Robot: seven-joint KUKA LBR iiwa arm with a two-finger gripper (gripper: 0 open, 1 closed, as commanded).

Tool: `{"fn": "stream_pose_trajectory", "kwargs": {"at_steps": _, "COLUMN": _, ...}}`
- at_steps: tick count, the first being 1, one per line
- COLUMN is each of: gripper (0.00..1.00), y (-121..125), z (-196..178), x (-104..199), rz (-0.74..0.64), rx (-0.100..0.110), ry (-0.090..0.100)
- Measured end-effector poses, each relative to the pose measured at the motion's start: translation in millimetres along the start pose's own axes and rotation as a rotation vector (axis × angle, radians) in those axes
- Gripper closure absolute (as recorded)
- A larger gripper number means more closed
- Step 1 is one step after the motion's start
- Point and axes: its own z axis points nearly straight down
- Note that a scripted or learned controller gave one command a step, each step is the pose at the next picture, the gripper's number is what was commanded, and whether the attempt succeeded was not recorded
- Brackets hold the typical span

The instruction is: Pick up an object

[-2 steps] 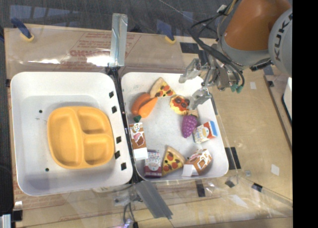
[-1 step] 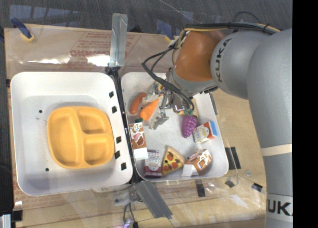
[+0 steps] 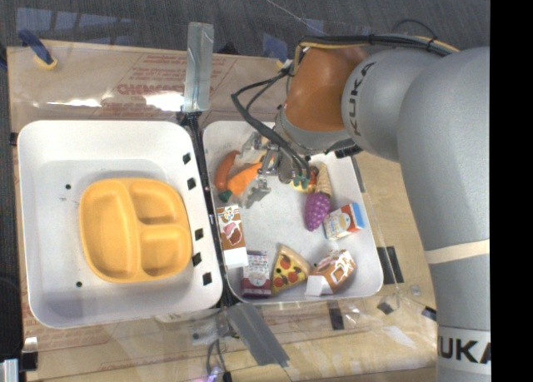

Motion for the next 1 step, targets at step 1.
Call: {"fn": "stream_pose_trajectory", "kwargs": {"at_steps": 1, "gripper": 0.00, "y": 9.1, "z": 0.3, "x": -4.0, "rz": 0.141, "rx": 0.004, "ry": 0.012}}
